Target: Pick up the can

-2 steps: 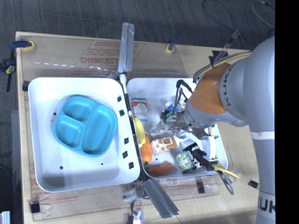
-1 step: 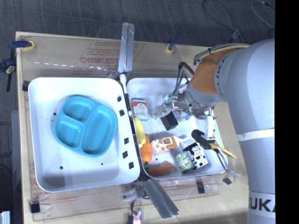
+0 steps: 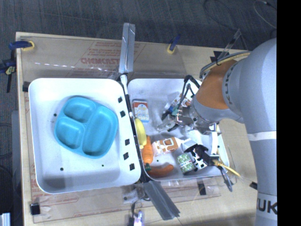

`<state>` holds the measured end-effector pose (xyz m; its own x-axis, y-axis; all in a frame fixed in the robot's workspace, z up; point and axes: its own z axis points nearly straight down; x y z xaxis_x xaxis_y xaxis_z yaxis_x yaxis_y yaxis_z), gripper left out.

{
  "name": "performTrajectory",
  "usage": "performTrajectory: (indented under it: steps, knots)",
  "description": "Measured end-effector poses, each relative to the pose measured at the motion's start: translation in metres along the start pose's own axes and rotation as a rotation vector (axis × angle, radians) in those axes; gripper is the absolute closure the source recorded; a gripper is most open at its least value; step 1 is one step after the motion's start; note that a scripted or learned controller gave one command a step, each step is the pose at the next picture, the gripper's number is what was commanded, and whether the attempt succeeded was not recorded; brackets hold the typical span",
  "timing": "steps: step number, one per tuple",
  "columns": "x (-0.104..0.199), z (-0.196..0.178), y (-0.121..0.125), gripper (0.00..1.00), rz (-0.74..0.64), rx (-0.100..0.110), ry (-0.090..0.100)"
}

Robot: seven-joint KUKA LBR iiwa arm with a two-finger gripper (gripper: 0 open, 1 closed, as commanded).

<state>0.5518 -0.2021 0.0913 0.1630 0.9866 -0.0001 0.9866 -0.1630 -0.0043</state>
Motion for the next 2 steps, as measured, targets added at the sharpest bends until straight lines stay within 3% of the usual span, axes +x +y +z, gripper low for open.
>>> performTrajectory:
  steps: [1,2]
  knots:
    - [0.012,0.002,0.055,0.00,0.135,0.010,0.005]
    - [0.000,0.001,0.006,0.00,0.379,0.003,0.002]
